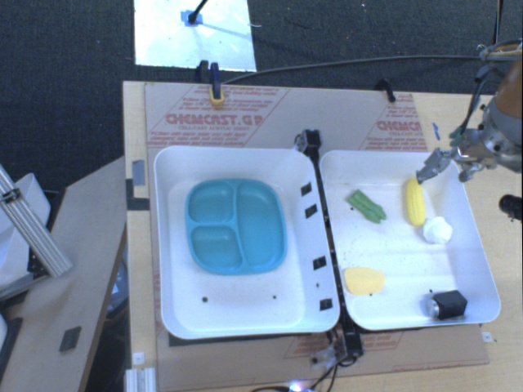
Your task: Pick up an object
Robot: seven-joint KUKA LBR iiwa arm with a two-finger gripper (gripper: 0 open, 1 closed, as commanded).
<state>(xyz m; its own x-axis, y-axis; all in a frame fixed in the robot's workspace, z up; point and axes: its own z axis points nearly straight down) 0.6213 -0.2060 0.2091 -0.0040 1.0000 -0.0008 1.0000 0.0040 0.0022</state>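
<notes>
fingers hover just above yellow corn, apart.

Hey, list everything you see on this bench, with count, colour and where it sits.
Shallow plastic bin: two, white, side by side on the bench.
Divided plastic plate: one, turquoise, in the left bin.
Pepper-shaped toy: one, green, right bin, upper middle.
Corn-shaped toy: one, yellow, right bin, upper right.
Small rounded object: one, white, just below the corn.
Lemon-like lump: one, yellow, right bin, lower left.
Boxy object: one, black, right bin, lower right corner.
Gripper: one, grey, above the right bin's upper right.
</notes>
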